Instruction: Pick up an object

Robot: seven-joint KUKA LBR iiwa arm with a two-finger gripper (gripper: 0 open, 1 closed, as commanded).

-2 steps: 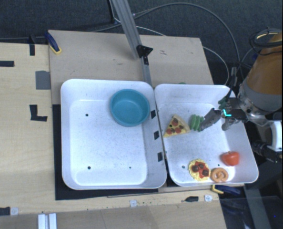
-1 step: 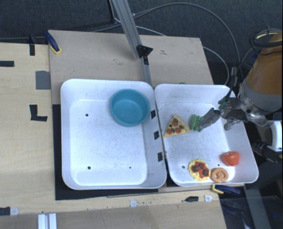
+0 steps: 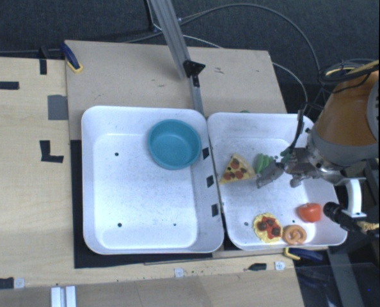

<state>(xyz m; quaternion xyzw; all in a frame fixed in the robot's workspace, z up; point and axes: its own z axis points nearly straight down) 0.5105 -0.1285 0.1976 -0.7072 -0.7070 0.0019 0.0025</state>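
Observation:
My gripper (image 3: 282, 178) hangs over the middle of the right bin (image 3: 247, 128), open, with nothing between its fingers. Its left finger (image 3: 267, 176) lies just below a small green piece (image 3: 262, 162). A pizza slice toy (image 3: 237, 169) rests to the left of that, near the bin's left wall. Toward the front of the same bin are a round mini pizza (image 3: 267, 227), a pretzel-like ring (image 3: 295, 234) and a red piece (image 3: 309, 212). The left bin (image 3: 113, 190) holds a blue bowl (image 3: 174, 144) at its back right.
A slanted metal pole (image 3: 174, 37) comes down from the top to the ridge between the bins. The arm's orange band (image 3: 347, 117) and grey body overhang the right bin's right edge. Cables loop behind the bins.

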